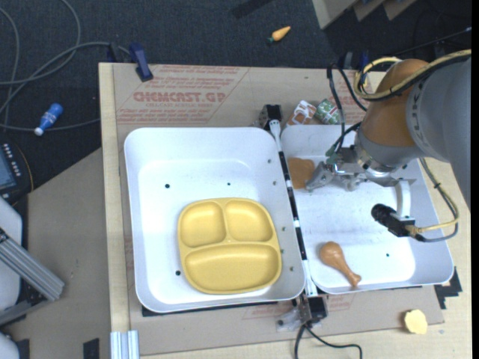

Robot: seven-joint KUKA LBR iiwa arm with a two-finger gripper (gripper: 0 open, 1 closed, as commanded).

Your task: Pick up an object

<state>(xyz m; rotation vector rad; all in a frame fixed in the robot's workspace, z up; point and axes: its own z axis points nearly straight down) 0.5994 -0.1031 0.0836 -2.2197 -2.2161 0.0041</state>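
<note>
A tan toy drumstick (338, 262) lies near the front of the right bin (419, 271). A flat brown piece (299, 172) rests at that bin's back left, against the divider. My gripper (331, 176) hangs low over the back of the right bin, just right of the brown piece and close to it. I see nothing held in it. The grey arm with its orange band (389, 114) covers the bin's back right corner. A yellow divided plate (227, 244) sits in the left bin (150, 163).
A black cable fitting (391, 218) from the arm dangles over the right bin's middle. Crumpled wrappers (316, 112) lie behind the bins. A small yellow lump (414, 321) sits on the bench at the front right. A blue clip (140, 60) holds the bench's back left.
</note>
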